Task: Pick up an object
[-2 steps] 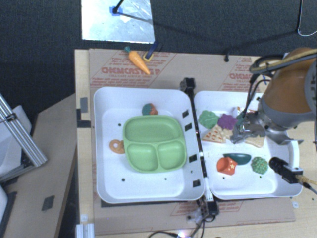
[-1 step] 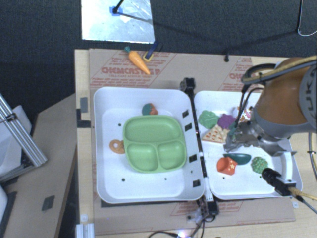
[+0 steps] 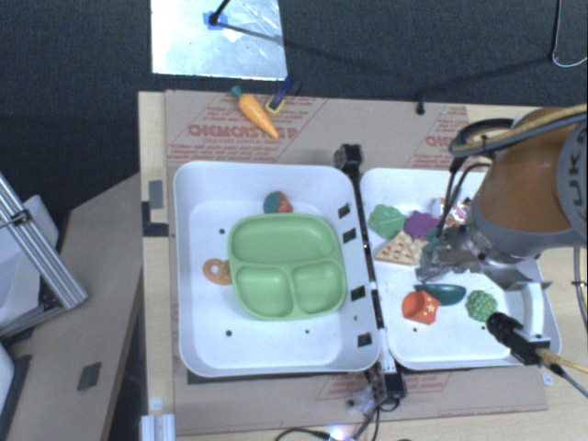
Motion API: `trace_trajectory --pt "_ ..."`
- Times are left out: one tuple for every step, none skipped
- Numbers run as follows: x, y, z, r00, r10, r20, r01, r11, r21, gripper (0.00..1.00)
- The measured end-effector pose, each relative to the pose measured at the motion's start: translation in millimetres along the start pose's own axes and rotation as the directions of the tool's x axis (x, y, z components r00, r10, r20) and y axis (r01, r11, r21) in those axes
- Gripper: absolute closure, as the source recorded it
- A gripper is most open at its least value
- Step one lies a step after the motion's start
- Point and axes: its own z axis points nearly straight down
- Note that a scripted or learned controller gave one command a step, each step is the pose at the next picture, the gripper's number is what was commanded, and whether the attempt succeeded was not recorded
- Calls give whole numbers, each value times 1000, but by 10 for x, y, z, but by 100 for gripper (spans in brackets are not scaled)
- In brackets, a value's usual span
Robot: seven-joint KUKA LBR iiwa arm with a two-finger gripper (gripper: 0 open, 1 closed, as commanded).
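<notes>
My gripper hangs low over the middle of the right bin, under the grey and orange arm. Just below it lie a dark teal piece and a red toy. To its left is a tan waffle-patterned wedge, touching or nearly touching the gripper. A green leafy toy and a purple one sit further up, and a green broccoli-like piece lies to the lower right. Nothing is visibly lifted.
The left bin holds a green divided plate, a small orange ring and a small teal-and-orange toy. A toy carrot lies on the cardboard behind the bins. A black divider separates the bins.
</notes>
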Motion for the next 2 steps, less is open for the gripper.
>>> trace_trajectory --pt "56 63 48 1000 -3 0 3 1000 -1 100" --pt "68 92 41 1000 -3 0 3 1000 -1 100"
